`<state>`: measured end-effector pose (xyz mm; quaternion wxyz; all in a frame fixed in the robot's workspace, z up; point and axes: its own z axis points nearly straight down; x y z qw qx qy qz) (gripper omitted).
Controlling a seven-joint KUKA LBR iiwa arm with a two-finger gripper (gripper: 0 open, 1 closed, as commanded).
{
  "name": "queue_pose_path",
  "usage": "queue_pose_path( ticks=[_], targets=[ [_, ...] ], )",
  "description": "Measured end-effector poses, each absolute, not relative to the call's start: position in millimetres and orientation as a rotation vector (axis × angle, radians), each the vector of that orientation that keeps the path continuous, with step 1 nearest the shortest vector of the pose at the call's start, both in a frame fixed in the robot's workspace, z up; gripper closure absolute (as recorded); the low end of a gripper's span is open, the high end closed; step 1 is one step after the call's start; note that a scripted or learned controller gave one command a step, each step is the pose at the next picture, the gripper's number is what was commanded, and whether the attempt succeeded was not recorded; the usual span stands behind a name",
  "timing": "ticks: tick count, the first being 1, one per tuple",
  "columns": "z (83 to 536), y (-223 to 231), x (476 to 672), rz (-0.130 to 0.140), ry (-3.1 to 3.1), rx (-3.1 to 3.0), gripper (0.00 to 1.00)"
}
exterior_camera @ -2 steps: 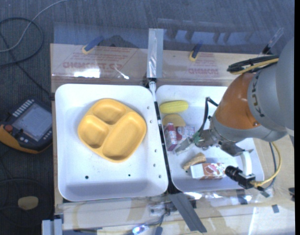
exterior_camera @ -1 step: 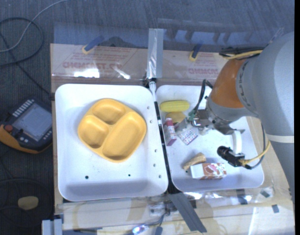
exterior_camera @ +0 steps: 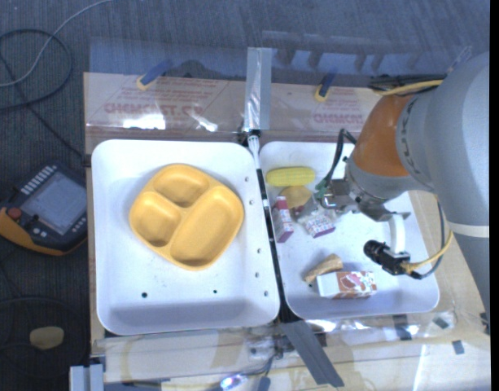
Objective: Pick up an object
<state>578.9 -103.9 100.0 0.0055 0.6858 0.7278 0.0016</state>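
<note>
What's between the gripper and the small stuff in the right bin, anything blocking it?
Nothing visible. The gripper is down in the right bin, right at the cluster: the yellow corn-like piece and small packets lie beside it. The red-and-white carton and tan piece lie farther toward the bin's front.

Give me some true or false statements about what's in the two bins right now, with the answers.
1. The yellow divided plate lies in the left bin. True.
2. The corn cob lies in the left bin. False: it lies in the right bin, near the top edge.
3. The red and white carton lies near the right bin's bottom edge. True.
4. The arm reaches over the left bin. False: it is over the right bin.
</note>
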Motion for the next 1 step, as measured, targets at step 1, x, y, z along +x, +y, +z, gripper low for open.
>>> queue_pose_path(
  ticks=[1],
  targets=[
    [183.3, -49.2, 603.1, -0.006, 2.335, 2.100, 1.00]
  ],
)
